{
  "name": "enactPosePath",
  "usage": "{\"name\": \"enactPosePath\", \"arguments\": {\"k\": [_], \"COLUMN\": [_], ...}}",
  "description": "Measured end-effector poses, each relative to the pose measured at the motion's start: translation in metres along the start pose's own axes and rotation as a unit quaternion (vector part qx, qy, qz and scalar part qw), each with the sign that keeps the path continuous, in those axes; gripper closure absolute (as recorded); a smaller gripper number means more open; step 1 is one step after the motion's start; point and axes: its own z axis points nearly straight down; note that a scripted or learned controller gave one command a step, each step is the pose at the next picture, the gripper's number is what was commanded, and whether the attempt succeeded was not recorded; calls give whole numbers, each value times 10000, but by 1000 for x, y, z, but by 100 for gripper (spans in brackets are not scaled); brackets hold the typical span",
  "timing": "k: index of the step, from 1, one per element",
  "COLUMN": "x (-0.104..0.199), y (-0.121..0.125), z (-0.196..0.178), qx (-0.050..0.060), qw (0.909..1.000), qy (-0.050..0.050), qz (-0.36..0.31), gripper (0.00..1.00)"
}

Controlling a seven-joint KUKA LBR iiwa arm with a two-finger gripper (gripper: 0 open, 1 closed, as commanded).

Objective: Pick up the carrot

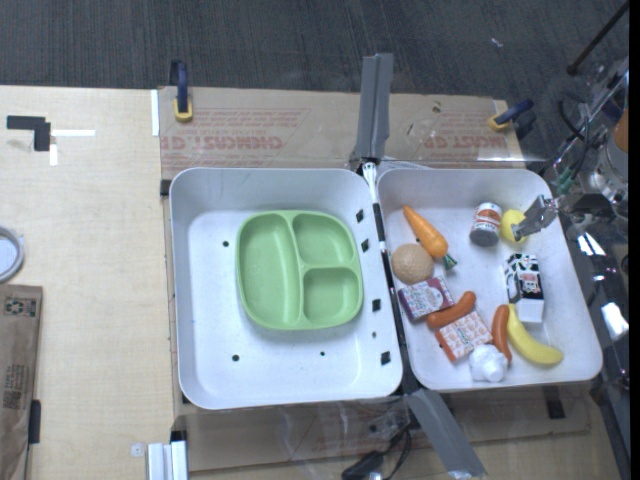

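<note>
The carrot point(427, 233) is orange with a small green tip and lies at a slant in the upper left part of the right bin point(580, 298). It rests just above a round tan bread roll point(411, 262). My gripper point(541, 214) hangs over the bin's upper right part, beside a yellow lemon point(513, 226). It is well to the right of the carrot, with a small can point(486, 223) between them. Nothing shows in the gripper.
The right bin also holds a cow-patterned carton point(524, 283), a banana point(532, 342), a sausage point(452, 310), two snack packets point(424, 296) and a white ball point(489, 365). A green divided plate point(300, 268) lies in the left bin point(200, 298).
</note>
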Motion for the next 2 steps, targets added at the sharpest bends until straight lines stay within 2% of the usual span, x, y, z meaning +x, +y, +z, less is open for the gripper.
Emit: {"name": "enactPosePath", "arguments": {"k": [1,2], "x": [45,87], "y": [15,19], "z": [71,122], "qx": [1,-14], "qw": [9931,9666], "qy": [3,-2], "qz": [-1177,-2563], "gripper": [0,0]}}
